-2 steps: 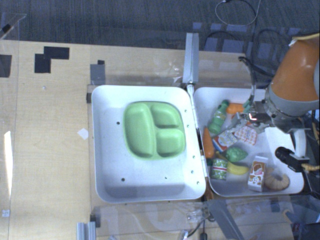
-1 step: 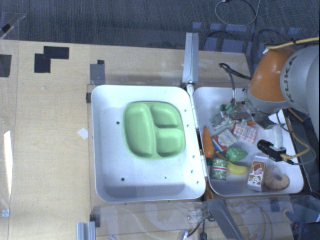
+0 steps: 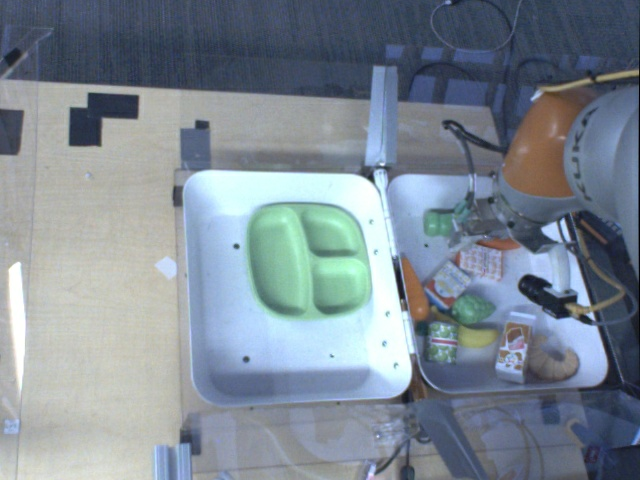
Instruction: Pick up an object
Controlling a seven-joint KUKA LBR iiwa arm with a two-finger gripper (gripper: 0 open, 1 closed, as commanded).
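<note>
1. Landmark for you: the shallow white plastic right-hand bin (image 3: pixel 596 370). Everything below is placed against it.
2. Nearest edge of that bin, starting at its near-right corner: a tan ring-shaped bagel (image 3: pixel 556 364), then a small white carton with red print (image 3: pixel 513 347) standing just beside it.
3. Along the same near edge toward the bin's left wall: a yellow banana-like piece (image 3: pixel 478 337) and a small green-labelled can (image 3: pixel 441 342), side by side and close together.
4. Just past those, a green leafy toy vegetable (image 3: pixel 473 309) sits mid-bin; an orange carrot-shaped piece (image 3: pixel 414 292) lies along the left wall.
5. Bin centre: a white-and-red printed packet (image 3: pixel 481 261), with a smaller white wrapped item (image 3: pixel 450 279) next to it.
6. The metal two-finger gripper (image 3: pixel 476 227) is over the far half of the bin, just above the packet. You can't tell from this angle whether it is open, closed or gripping anything.
7. A small green block (image 3: pixel 438 222) lies near the far-left corner, just beside the gripper.
8. The grey arm with its orange band (image 3: pixel 545 158) comes in over the bin's far-right side.
9. Left of the landmark, touching along the shared wall: the second shallow white bin (image 3: pixel 212 298), holding a pale green three-compartment plastic tray (image 3: pixel 306 258) in its far half.
</note>
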